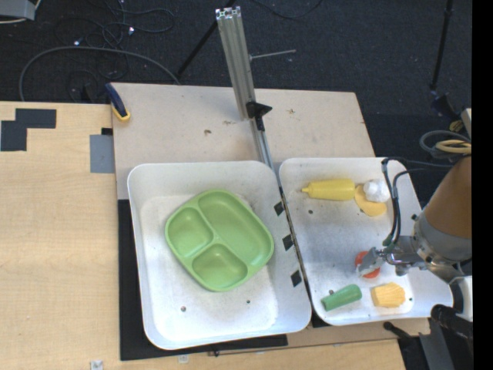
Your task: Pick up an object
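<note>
Nearest the camera, along the front of the right bin point(308, 245), lie a green cylinder point(341, 297) and, just beside it on the right, a yellow corn-like block point(388, 295). The cylinder lies tilted, its right end a little farther back than its left.

Just behind these two, the end effector point(377, 259) sits low over the right bin's floor, near its right wall. The arm point(447, 222) comes in from the right edge, its orange band showing above the grey wrist, and a black cable loops up from the wrist along the bin's far right corner. The metal fingers point leftward into the bin, and a small red-orange object point(367, 264) lies right at their tips. Whether it sits between the fingers or merely beside them cannot be told, and how far apart the fingers stand cannot be told either.

In the left bin point(154, 199), a light green divided plate point(219, 239) with three compartments lies flat near the middle, turned at an angle to the bin's walls.

Farther back in the right bin, a yellow squeeze bottle point(330, 190) lies on its side near the far wall, its tip pointing left. To its right, close by, rest a small white object point(373, 189) and a yellow banana-like piece point(373, 206), touching each other.

Beyond the bins, an aluminium post point(237, 64) rises from the pale tabletop point(185, 129), and a small blue-and-yellow tool point(118, 102) lies at its far left corner.
</note>
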`<state>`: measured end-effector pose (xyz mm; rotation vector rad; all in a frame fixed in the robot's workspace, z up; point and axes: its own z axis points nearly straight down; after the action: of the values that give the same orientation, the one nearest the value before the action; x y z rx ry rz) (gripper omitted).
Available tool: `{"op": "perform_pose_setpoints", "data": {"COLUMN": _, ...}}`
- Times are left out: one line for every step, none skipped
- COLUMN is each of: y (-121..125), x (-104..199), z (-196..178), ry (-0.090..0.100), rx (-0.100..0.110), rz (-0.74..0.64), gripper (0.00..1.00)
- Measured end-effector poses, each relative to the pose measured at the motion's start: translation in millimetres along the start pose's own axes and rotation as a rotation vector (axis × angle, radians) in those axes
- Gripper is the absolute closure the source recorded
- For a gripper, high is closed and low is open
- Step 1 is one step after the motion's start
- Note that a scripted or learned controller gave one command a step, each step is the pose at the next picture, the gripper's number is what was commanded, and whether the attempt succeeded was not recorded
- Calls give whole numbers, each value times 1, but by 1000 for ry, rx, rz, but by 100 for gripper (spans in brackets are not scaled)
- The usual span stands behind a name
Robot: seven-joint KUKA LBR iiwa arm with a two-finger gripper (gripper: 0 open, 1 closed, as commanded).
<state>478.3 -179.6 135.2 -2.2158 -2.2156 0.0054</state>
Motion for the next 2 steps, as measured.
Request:
{"op": "perform_pose_setpoints", "data": {"y": 2, "x": -1, "z": 42, "ry": 0, "rx": -8, "rz": 0, "gripper": 0}}
{"op": "perform_pose_setpoints", "data": {"y": 6, "x": 3, "z": 30, "ry": 9, "rx": -15, "rz": -1, "gripper": 100}}
